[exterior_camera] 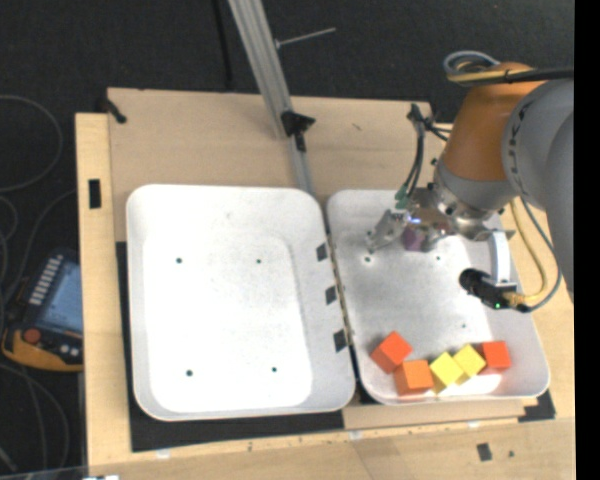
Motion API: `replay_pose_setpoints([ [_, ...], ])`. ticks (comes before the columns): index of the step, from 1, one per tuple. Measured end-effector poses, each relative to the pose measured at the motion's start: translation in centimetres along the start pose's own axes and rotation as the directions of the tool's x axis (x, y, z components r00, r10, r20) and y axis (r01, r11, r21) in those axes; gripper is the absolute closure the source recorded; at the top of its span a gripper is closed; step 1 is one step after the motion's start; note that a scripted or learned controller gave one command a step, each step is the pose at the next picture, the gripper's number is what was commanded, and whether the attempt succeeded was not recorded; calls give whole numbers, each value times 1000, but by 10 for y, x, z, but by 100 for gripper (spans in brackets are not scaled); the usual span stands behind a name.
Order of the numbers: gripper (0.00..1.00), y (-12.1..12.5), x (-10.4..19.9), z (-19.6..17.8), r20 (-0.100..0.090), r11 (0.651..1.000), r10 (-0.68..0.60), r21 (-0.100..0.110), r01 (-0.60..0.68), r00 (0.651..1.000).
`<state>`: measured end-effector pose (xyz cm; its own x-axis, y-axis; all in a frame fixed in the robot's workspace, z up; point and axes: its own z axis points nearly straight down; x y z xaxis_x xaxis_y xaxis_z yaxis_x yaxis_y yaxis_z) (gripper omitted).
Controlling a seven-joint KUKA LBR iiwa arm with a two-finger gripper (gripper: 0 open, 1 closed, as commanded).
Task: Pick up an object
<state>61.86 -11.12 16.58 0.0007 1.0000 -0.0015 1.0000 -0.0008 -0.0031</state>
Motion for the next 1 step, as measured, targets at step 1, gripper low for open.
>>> replay_pose_setpoints([
  [1,0,-104,21,58,-3,1000,0,5,0,1000],
])
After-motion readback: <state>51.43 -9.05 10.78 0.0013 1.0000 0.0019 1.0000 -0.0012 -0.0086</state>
